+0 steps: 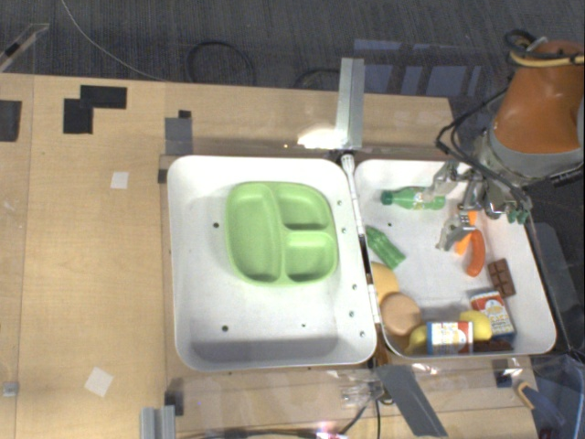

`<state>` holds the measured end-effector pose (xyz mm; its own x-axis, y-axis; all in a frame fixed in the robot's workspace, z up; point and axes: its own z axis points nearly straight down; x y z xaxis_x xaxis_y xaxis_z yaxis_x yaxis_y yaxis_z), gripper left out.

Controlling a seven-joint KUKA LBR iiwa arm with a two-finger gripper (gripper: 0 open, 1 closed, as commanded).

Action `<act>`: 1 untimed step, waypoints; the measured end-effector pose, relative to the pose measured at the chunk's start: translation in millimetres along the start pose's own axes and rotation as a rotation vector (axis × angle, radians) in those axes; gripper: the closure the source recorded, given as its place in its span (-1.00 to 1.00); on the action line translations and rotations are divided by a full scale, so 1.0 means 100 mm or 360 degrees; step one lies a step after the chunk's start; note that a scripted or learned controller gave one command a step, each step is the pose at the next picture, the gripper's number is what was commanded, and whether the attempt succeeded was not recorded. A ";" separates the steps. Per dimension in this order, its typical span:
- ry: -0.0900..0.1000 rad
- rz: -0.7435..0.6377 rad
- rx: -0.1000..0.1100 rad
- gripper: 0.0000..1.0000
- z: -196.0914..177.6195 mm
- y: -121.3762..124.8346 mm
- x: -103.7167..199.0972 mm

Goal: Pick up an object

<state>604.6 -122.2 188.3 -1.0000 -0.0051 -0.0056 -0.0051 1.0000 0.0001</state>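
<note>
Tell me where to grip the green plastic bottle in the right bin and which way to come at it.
Grip the green plastic bottle across the middle of its body, coming straight down from above. It lies on its side, roughly left to right, with bare floor of the right white bin on both long sides, so the hand's fingers should probably straddle its narrow width.

A pale wooden table [82,273] is filling the left of the frame, black patches [91,106] sitting at its upper left. A green divided plate [279,231] is lying in the left bin [196,327], centre frame. Dark carpet [228,16] is running across the top, a thin cable [101,39] trailing over it.
</note>
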 end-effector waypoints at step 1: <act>0.0012 -0.0027 -0.0002 -1.00 0.82 -0.47 0.13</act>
<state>592.8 -169.5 106.4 -0.9998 -0.0222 0.0022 -0.0222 0.9998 0.0010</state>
